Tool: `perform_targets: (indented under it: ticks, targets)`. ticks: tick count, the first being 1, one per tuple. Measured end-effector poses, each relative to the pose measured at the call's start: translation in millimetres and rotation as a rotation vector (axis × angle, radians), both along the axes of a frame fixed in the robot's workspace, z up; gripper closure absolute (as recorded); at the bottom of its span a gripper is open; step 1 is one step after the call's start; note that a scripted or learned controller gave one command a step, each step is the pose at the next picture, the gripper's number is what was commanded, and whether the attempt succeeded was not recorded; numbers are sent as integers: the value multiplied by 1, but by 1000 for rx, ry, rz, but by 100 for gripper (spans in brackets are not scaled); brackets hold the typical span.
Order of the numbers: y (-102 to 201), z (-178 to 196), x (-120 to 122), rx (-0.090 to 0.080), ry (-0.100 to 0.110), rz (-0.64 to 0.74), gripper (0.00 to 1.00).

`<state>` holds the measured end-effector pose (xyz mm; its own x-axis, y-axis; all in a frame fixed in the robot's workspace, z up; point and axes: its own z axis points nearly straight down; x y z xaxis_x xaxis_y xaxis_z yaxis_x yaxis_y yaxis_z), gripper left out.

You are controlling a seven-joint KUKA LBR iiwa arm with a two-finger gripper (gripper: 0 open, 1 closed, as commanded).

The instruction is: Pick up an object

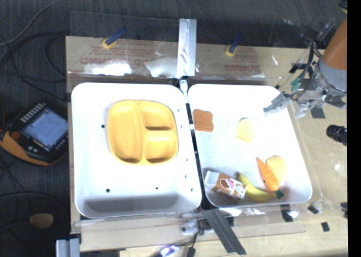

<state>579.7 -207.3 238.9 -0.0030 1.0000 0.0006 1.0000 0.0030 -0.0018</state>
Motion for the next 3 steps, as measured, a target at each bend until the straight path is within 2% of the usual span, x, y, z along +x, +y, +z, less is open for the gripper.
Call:
perform_targets:
  ticks: [1, 2, 3]
  targets:
    - [-11, -121, -54, 7, 4, 77, 0]
    - [6, -149, -90, -9, -18, 191, 0]
    - [5, -150, -17, -5, -14, 209, 0]
